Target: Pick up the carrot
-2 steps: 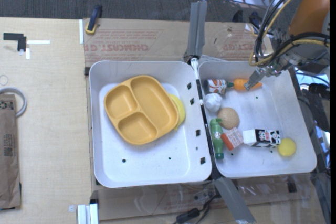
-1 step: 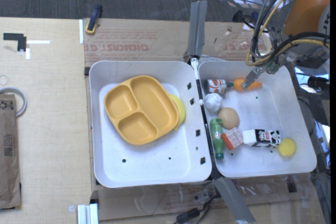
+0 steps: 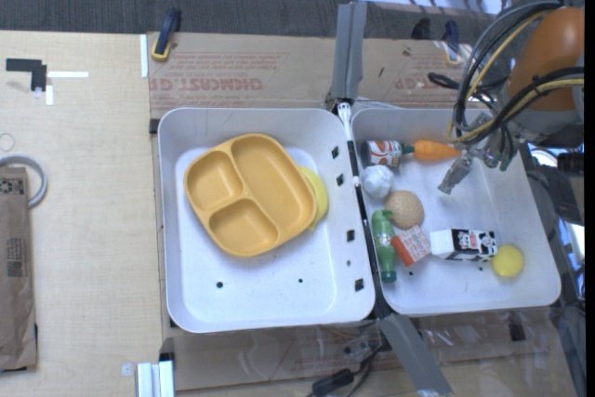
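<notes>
The carrot is small and orange with a green tip. It lies near the back wall of the right bin, pointing left and right. My gripper hangs just to the right of the carrot and slightly nearer the front, low over the bin floor. Nothing shows in its grasp. Above it, the arm's wrist and cables hide the bin's back right corner.
Left of the carrot is a small red-labelled bottle. Nearer the front lie a pale ball, a tan round thing, a green bottle, a cow-print carton and a lemon. The left bin holds a yellow divided plate.
</notes>
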`<state>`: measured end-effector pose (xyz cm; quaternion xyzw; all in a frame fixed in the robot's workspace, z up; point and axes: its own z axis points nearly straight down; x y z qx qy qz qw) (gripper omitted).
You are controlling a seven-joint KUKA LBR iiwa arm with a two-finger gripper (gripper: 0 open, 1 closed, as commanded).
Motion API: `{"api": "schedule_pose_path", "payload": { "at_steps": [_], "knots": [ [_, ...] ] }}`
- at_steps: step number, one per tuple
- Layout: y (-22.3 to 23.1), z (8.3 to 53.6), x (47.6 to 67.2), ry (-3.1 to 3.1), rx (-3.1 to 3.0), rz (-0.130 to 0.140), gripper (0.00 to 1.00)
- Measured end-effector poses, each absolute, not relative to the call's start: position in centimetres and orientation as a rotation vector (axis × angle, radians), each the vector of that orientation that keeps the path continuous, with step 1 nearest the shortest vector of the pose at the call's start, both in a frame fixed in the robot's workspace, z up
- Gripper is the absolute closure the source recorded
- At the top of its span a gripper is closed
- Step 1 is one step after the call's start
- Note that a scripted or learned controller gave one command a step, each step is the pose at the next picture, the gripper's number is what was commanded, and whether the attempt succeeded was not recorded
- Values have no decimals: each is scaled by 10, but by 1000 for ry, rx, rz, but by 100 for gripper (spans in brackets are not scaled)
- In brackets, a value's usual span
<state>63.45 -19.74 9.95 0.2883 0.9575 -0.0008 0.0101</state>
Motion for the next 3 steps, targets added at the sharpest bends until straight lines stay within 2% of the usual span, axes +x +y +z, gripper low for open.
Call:
{"api": "schedule_pose_path", "payload": {
  "at_steps": [1, 2, 3],
  "knots": [
    [-201, 189, 652, 3054, 710, -1, 0],
    [-164, 182, 653, 3137, -22, 1, 0],
    [-200, 161, 660, 3091, -519, -1, 0]
  ]
}}
